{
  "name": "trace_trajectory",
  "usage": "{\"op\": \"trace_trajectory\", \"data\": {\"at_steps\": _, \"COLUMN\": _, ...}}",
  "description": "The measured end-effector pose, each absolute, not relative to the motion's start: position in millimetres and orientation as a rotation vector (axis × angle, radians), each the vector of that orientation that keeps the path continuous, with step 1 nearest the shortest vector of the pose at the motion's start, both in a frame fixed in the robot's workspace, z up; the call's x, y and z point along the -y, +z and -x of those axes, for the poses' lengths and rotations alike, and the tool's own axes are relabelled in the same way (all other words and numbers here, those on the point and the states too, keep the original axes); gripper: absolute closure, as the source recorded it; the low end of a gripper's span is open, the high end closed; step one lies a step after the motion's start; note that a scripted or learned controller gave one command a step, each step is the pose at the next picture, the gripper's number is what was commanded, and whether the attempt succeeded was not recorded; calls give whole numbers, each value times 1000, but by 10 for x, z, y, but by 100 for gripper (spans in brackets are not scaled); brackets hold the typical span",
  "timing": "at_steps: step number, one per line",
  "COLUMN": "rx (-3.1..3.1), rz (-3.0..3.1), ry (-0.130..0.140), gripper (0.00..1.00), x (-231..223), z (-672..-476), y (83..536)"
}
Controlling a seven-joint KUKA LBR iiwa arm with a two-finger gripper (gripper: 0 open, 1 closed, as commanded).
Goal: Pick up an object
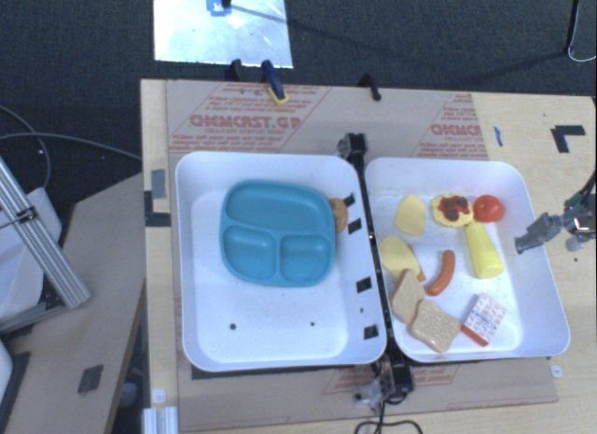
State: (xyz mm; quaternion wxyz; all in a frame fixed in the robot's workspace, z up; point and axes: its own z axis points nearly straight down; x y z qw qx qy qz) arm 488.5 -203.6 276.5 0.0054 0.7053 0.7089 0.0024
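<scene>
The right bin holds several toy foods: a red tomato, a small pizza round, a yellow cylinder, two pale yellow pieces, an orange sausage, two bread slices and a white and red packet. My gripper reaches in at the bin's right rim, to the right of the yellow cylinder and apart from it. Nothing shows in its grasp.
The left bin carries a blue divided plate, with a small brown item beside the plate's right edge. A black divider runs between the bins. A metal frame stands at the far left.
</scene>
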Motion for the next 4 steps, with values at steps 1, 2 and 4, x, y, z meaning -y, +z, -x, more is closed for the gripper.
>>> {"op": "trace_trajectory", "data": {"at_steps": 1, "rx": -2212, "rz": -2201, "ry": 13, "gripper": 0, "x": 2077, "z": -4892, "y": 4574}}
{"op": "trace_trajectory", "data": {"at_steps": 2, "rx": -2237, "rz": -2201, "ry": 9, "gripper": 0, "x": 988, "z": -4880, "y": 4688}}
{"op": "trace_trajectory", "data": {"at_steps": 4, "rx": -2233, "rz": -2209, "ry": 5, "gripper": 0, "x": -142, "z": -4871, "y": 4129}}
